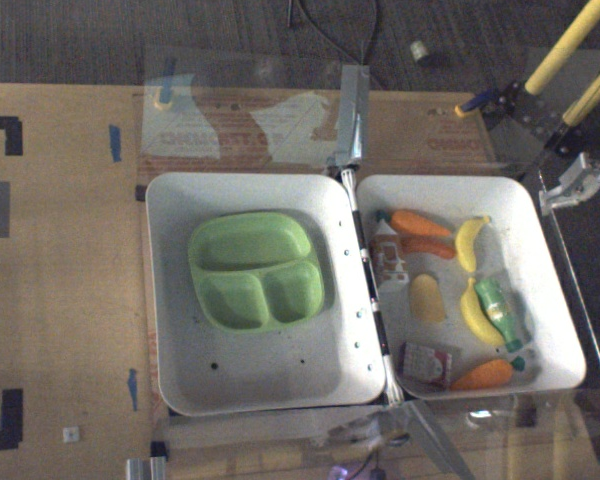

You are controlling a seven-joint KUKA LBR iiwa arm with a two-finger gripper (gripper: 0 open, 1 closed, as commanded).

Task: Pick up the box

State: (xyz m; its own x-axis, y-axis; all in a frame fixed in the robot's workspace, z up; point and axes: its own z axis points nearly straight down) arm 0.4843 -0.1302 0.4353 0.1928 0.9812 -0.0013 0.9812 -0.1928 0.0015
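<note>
I cannot tell my arm's pose from this view, nor whether my tool is released or clenched.

The box (426, 364) lies flat in the right bin (555, 268), near its front left corner. It is a small carton, dull red and white, with printing too blurred to read. Its right end is just beside a carrot (485, 374), and a pale yellow piece (427, 298) lies behind it.

A second small packet (388, 256), white with red marks, sits against the bin's left wall, beside two more carrots (420, 224). Two bananas (470, 243) and a green bottle (500, 313) lie further right. The left bin (170, 268) on the surface holds a green divided plate (255, 268).
</note>
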